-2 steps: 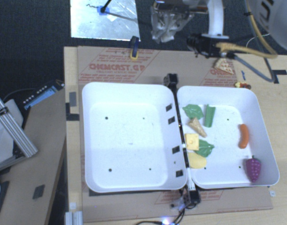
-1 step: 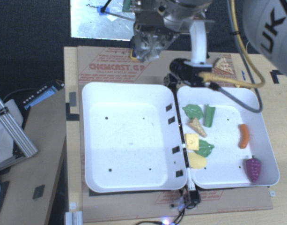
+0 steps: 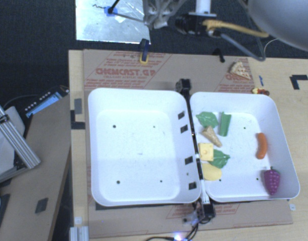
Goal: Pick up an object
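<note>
I see the end effector (image 3: 159, 19) up at the top of the camera view, high over the back of the desk (image 3: 118, 67) and well apart from both bins. It looks blurry and grey to me, so I cannot tell how it is set, and I see nothing in it. The big grey arm (image 3: 279, 11) fills the top right corner, and a yellow cable (image 3: 234, 28) runs along beside it.

All the toy food sits in the right bin (image 3: 284, 134). Near its left side I see a green leaf (image 3: 207, 118) and a green stick (image 3: 224, 124) just beside it. Below them lies a tan wedge (image 3: 211, 136), then a yellow cube (image 3: 206, 151), which touches a second green leaf (image 3: 220, 158). A pale yellow lump (image 3: 211, 172) sits under those, close to the bin's left wall. These pieces are packed close, so they crowd each other.

On the right side, an orange sausage (image 3: 262, 145) lies by itself. A purple bunch of grapes (image 3: 272, 181) rests in the front right corner, near the wall.

The left bin (image 3: 133, 139) sits next to the right one, and black clips (image 3: 186, 129) run down the seam between them.

A pizza slice toy (image 3: 240, 70) lies on the desk behind the right bin. A yellow and blue clamp (image 3: 143, 51) stands at the back edge of the desk.
</note>
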Available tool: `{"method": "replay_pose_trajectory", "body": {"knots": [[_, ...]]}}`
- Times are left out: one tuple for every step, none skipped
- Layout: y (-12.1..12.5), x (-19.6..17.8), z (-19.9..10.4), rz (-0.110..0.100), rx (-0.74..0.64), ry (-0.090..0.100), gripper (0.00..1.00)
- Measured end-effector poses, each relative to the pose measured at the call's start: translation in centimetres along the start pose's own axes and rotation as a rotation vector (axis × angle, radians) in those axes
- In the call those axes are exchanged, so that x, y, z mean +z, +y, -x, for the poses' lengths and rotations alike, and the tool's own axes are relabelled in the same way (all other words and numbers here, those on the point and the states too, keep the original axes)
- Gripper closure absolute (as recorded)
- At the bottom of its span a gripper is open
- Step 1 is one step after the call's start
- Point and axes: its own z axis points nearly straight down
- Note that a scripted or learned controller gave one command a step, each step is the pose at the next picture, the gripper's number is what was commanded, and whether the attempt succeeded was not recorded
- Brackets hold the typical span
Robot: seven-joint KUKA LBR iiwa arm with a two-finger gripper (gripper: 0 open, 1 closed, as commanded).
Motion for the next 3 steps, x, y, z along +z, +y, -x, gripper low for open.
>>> {"method": "replay_pose_trajectory", "body": {"knots": [[-9.1,-0.4,-0.9,-0.001,-0.009,0.003,1.0],[3.0,0.1,0.1,0.0,0.001,-0.001,1.0],[-6.1,0.2,-1.0,-0.002,-0.009,0.003,1.0]]}}
